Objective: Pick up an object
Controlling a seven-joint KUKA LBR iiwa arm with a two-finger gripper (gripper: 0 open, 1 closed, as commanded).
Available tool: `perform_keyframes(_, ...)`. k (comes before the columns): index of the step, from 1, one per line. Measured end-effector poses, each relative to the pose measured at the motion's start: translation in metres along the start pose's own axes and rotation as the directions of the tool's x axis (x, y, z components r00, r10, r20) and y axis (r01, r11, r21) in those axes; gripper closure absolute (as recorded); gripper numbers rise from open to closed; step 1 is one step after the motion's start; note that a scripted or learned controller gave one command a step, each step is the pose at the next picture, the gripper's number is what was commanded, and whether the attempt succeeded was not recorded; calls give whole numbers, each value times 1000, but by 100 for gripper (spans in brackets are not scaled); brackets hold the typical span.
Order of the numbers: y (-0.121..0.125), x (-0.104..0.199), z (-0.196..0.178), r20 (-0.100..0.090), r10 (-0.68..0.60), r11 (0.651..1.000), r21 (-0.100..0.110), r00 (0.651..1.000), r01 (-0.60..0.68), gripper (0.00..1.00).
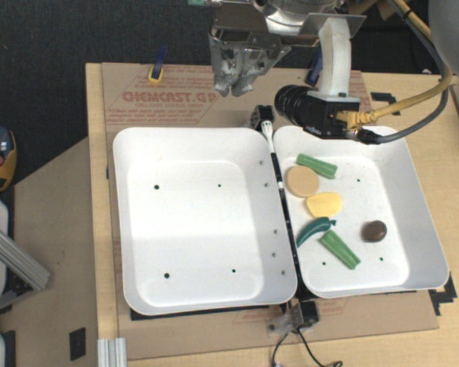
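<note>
My gripper (pixel 237 79) hangs high above the bench, over the cardboard just behind the back edge of the left bin (pixel 138 205). Nothing shows between its fingers. The right bin (pixel 413 205) holds a tan round disc (pixel 302 182), a yellow piece (pixel 323 204), a green bar (pixel 317 166) at the back, a dark teal curved piece (pixel 314 229), a green wedge (pixel 340 249) and a small brown round piece (pixel 375 232). All of them lie well to the right of and nearer than the gripper.
A cardboard sheet (pixel 161 98) lies under both bins. A small blue and yellow clip (pixel 158 69) sits on its back left. A black divider strip (pixel 279 197) runs between the bins.
</note>
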State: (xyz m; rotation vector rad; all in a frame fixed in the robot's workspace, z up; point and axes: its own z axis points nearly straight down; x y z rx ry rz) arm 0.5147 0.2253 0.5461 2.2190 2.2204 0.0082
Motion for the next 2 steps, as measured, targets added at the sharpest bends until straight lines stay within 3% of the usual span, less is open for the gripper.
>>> perform_keyframes(1,0,1,-10,-1,-1,1000,-3,1000,1,100)
perform_keyframes(2,-1,-1,12,4,1,1000,10,1000,-1,100)
